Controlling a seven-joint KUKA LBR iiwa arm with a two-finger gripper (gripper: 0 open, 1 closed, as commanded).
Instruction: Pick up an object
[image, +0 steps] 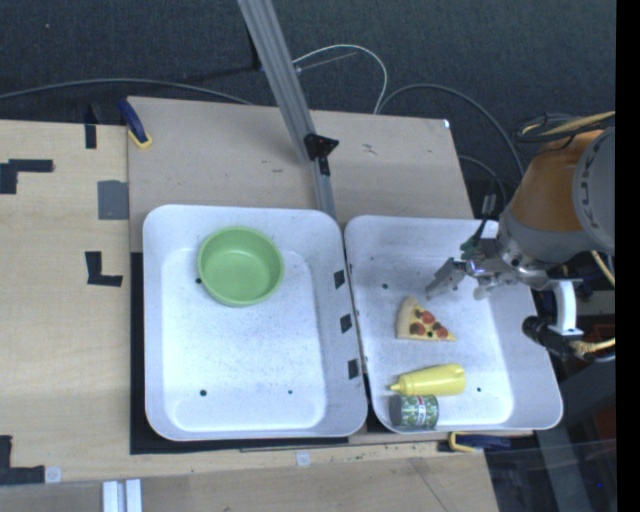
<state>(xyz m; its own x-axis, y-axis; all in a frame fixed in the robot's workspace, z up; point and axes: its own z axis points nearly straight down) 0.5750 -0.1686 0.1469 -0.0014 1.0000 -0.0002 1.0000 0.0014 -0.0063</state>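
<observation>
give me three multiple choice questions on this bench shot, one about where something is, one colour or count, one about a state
1. Where does the green bowl sit?
A. in the left bin
B. in the right bin
C. on the bare bench

2. How many things lie in the right bin?
A. one
B. three
C. five

3. How does the yellow bottle rest?
A. upright
B. lying on its side
C. held in the claw

Answers:
1. A, the green bowl sits in the upper part of the left bin.
2. B, the right bin holds the pizza slice, the yellow bottle and a small can.
3. B, its length runs flat along the bin floor, apart from the claw, which hovers above the pizza slice with nothing between its fingers.
</observation>
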